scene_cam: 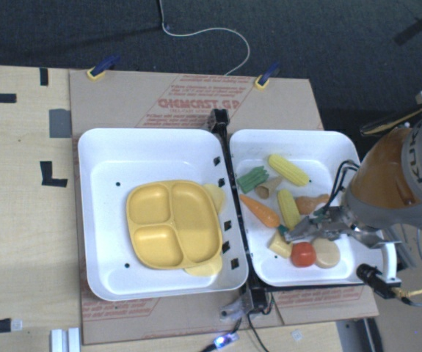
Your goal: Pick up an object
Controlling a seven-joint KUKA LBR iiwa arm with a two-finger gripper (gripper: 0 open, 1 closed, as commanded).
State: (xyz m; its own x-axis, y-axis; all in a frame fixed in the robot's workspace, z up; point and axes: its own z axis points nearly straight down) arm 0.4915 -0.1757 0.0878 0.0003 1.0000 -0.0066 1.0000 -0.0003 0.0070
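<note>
Half-hidden gripper (293, 233) — fingertips lost among toy food (288, 210).

I count two white bins (93, 196), one yellow divided plate (172, 222), two corn cobs (288, 169), one carrot (260, 210), one tomato (303, 254) and one green vegetable (252, 178).

- This looks like a robot lab, not a home.
- A big grey and orange robot arm (390, 178) reaches over a bench (20, 218).
- Two white bins (93, 196) sit on brown cardboard (188, 101) held by clips (103, 66).
- The food is toy food, like plastic corn (288, 169).
- A white cable (211, 31) lies on dark carpet (64, 13).
</note>
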